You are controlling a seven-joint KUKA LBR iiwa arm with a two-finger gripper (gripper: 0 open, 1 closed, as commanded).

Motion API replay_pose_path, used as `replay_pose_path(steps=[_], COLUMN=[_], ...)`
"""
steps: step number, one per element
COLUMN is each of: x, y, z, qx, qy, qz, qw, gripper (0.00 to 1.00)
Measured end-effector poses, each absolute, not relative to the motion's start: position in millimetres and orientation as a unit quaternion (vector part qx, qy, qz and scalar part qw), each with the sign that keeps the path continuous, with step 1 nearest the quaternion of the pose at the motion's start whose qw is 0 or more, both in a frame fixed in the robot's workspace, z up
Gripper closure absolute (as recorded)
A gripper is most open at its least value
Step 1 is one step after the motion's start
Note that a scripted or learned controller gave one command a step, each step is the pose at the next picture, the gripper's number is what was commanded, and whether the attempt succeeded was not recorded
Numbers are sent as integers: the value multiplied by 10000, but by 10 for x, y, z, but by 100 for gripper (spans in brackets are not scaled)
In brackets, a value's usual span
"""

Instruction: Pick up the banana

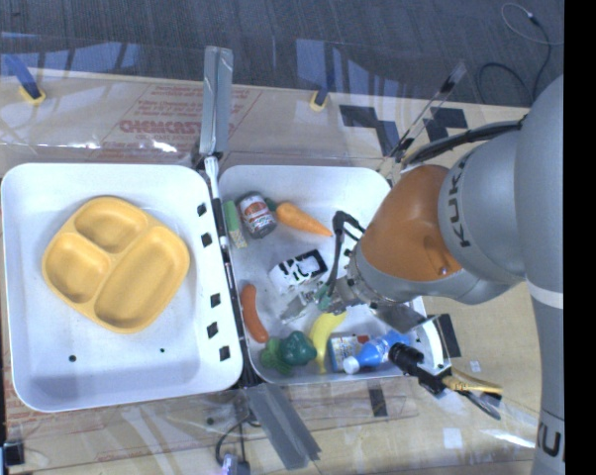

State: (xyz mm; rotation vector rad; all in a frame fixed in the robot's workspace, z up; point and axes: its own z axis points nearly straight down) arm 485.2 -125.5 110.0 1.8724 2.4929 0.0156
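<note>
The banana (325,331) is small and yellow and lies near the front of the right bin (278,178), between a green pepper (290,351) and a blue-and-white bottle (370,351). My gripper (321,299) reaches down from the orange wrist band (407,236), just above the banana's far end and close to it. The bulky wrist hides most of the gripper and part of the bin's right side. From here I cannot make out whether the gripper touches the banana.
In the right bin also lie a brown can (257,215), a carrot (302,219), a white-and-black object (300,268) and a red sausage (252,313). The left bin (21,265) holds a yellow divided plate (117,261).
</note>
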Motion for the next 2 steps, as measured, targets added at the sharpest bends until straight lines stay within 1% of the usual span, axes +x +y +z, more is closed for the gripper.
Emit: replay_pose_path(steps=[1, 2], x=[4762, 4773], y=[-1294, -1297], z=[913, 1013], qx=[5705, 5687], qy=[8213, 8225], qz=[-3, 0], qw=[-24, -15], gripper=[0, 100])
